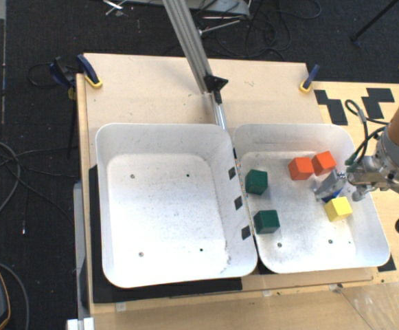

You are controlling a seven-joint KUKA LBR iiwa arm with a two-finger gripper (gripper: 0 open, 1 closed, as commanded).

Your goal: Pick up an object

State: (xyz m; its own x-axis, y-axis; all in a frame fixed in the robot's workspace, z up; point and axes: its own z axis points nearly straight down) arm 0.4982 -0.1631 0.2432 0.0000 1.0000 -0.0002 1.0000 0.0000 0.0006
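Your gripper [331,186] sits low inside the right bin [309,261], reaching in from its right wall; whether it is open or closed cannot be told from this view, and you cannot see anything held in it. Take the yellow block [338,208] as your landmark. The gripper tip is just above and slightly left of it, close enough that the two may be touching, though you cannot be sure. Up and to the left of the yellow block lie two orange blocks, the larger orange block [301,168] and the smaller orange block [324,161], side by side and near the gripper. Well to the left of the yellow block you see two green blocks: the upper green block [256,182] and the lower green block [266,221], both close to the bin's left wall. Farther left still lies the left bin [117,139]. Above and behind the bins, a metal pole [189,36] slants across the wooden bench [158,91].
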